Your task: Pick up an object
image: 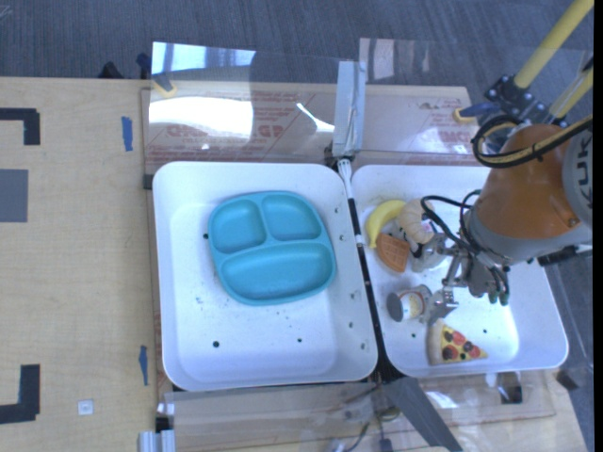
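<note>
The arm, grey with its orange band, is reaching in from three o'clock and hanging over the right bin, its wrist covering that bin's upper right part. The gripper is pointing down toward the bin floor near the bin's middle, and how its tips are standing cannot be told, since they are blurring into the clutter around them. Just at nine o'clock from the gripper a small silvery can is lying on its side, close to the gripper, though contact is not clear. At six o'clock from it a toy pizza slice is lying flat near the bin's lower rim. At eleven o'clock a banana is curving along the bin's upper left, with a pale round object and a brown block crowding just beside it. In the left bin a blue divided plate is sitting toward twelve o'clock of centre, its three compartments facing up.
</note>
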Controlling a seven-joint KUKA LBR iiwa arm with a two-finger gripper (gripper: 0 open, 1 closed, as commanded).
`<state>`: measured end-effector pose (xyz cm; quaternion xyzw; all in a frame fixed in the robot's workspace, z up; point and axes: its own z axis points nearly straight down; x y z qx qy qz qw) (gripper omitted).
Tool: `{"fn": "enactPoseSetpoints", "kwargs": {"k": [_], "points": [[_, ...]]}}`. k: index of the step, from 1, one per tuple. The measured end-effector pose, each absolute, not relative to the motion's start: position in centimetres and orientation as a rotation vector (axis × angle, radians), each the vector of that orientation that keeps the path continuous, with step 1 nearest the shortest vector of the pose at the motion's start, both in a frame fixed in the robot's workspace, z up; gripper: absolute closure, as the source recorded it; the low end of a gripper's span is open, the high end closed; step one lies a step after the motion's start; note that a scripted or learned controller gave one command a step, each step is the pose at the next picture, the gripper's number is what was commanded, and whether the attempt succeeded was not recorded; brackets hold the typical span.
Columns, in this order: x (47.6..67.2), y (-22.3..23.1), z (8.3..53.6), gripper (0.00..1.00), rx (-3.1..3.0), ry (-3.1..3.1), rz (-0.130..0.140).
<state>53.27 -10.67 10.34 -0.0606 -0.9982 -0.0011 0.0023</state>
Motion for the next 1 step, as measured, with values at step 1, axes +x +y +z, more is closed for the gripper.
{"fn": "enactPoseSetpoints", "kwargs": {"k": [1], "points": [[53.76, -10.75, 11.91, 1.0, -0.191, -3.148, 0.002]]}}
